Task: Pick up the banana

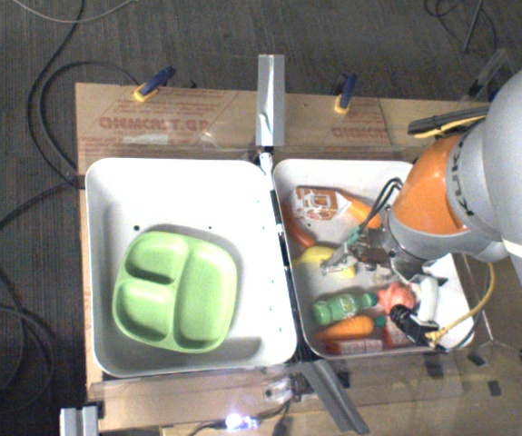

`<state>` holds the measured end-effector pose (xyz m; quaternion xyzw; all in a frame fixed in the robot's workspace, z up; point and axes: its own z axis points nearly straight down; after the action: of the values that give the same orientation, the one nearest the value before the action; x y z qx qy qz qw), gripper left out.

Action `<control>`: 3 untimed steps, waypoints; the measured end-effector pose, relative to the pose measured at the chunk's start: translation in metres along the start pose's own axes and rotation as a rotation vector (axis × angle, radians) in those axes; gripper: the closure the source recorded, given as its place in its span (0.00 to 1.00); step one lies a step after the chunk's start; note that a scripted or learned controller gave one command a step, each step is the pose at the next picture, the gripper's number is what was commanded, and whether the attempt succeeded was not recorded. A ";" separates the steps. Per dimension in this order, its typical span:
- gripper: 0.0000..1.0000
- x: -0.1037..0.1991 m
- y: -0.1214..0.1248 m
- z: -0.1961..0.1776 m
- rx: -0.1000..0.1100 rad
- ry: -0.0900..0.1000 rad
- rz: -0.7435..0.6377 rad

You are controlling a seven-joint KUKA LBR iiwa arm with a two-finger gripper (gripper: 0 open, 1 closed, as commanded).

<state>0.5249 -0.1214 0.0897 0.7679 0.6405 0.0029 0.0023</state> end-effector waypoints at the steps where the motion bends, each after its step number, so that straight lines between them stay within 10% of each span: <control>1: 1.00 -0.001 0.001 -0.009 -0.003 -0.004 0.000; 2: 0.00 -0.001 0.001 -0.009 -0.003 -0.004 0.000; 3: 0.00 0.060 0.003 -0.093 0.009 -0.001 -0.271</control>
<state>0.5380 -0.0633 0.1829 0.6745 0.7383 -0.0008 -0.0006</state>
